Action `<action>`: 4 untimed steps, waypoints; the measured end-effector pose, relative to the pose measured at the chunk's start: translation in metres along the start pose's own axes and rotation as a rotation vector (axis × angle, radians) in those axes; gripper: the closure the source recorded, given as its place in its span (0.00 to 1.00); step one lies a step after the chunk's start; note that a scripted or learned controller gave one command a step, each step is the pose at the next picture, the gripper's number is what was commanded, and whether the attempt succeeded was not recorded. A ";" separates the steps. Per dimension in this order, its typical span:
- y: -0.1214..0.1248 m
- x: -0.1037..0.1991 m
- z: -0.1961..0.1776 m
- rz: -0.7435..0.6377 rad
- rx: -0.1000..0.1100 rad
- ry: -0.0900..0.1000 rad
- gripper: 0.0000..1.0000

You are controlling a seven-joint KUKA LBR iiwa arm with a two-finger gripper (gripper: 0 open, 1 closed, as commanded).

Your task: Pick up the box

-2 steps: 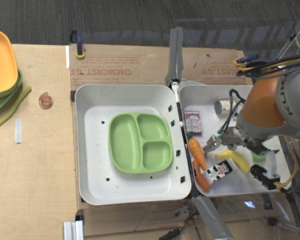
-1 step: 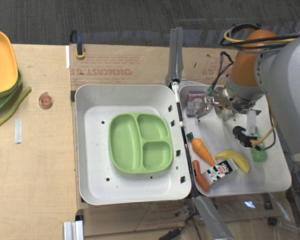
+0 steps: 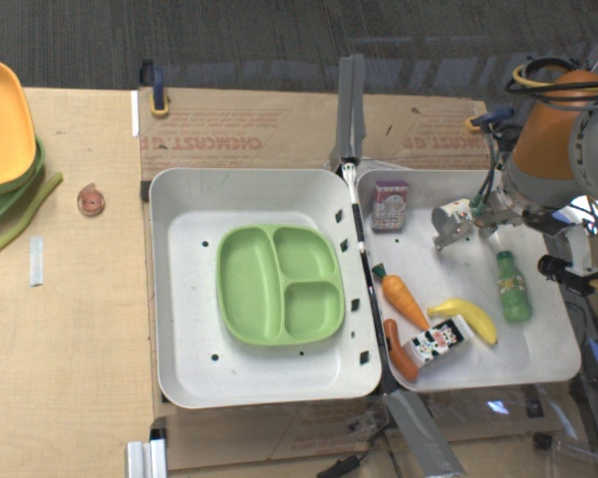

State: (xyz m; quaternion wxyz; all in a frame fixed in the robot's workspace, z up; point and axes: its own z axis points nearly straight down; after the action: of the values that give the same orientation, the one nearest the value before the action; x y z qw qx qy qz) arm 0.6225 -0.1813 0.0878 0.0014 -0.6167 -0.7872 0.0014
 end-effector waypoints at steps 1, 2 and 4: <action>0.000 0.000 -0.005 -0.003 0.004 0.000 1.00; 0.005 -0.020 -0.124 0.015 -0.005 -0.003 1.00; -0.004 0.000 -0.206 0.271 -0.004 -0.002 1.00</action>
State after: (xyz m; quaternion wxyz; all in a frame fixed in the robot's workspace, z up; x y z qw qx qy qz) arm 0.6195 -0.1823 0.2937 -0.0009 -0.7175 -0.6966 0.0009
